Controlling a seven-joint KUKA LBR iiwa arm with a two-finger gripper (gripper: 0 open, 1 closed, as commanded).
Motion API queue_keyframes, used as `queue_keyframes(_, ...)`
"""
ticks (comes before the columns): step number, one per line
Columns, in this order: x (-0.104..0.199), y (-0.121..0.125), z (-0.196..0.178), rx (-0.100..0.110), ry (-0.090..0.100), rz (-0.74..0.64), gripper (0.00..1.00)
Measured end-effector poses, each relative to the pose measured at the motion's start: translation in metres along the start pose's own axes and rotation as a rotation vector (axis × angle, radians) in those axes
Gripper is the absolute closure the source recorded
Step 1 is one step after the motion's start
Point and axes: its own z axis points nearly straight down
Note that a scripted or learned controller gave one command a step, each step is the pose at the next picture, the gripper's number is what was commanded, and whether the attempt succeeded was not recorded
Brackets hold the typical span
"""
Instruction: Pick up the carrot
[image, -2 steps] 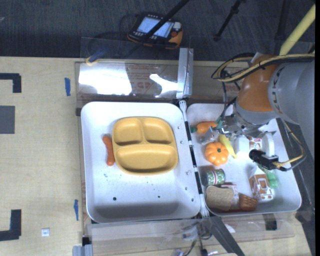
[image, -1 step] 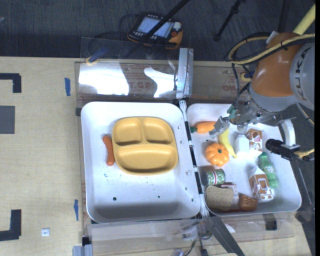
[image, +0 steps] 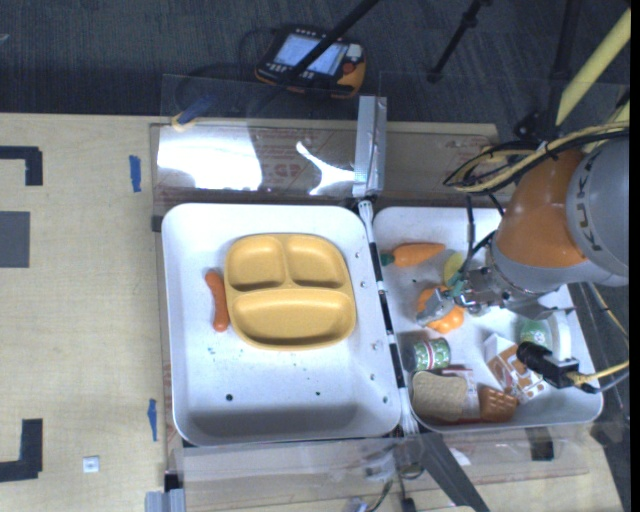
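Plywood counter (image: 80, 300) carries two white bins; dark carpet lies beyond. Arm (image: 545, 225) reaches over the right bin (image: 590, 400), gripper (image: 462, 296) near small orange pieces; jaws' state unclear. Carrot (image: 418, 254) lies at that bin's upper left.

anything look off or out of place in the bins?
Mostly the yellow divided plate in the left bin: it sits slightly askew, and an orange sausage-shaped piece lies on the bin floor against its left rim, not in a compartment. The right bin is a jumble; the carrot lies near its top.
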Motion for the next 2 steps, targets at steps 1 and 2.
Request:
queue_keyframes(1, -0.001, 0.000, -0.007, 0.001, 0.000, 0.003, 1.00)
queue_keyframes(2, 0.038, 0.090, -0.081, 0.009, 0.001, -0.035, 1.00)
